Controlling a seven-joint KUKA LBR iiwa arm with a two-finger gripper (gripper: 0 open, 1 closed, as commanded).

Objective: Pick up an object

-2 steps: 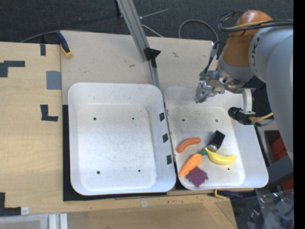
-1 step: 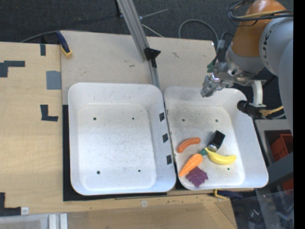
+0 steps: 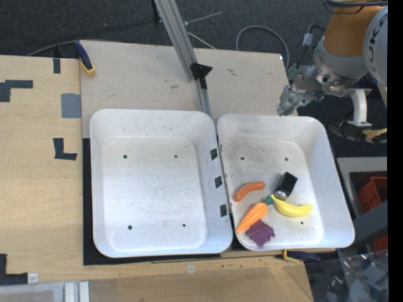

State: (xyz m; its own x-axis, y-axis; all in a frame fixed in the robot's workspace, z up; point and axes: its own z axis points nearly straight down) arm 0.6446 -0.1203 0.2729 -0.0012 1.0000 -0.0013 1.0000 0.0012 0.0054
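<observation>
My tool (image 3: 286, 103) hung above the right bin's (image 3: 327, 150) far rim; I could not tell its state. The banana (image 3: 292, 208) lay near that bin's front, probably light, stiff, slick plastic, best pinched mid-body.

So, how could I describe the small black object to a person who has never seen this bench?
Look at the right white bin, the one nearer the arm, and find the cluster of toys in its near right part. The black block lies at the far edge of that cluster, just above the yellow banana. It is the only dark, boxy piece; the others are bright toy foods.
</observation>
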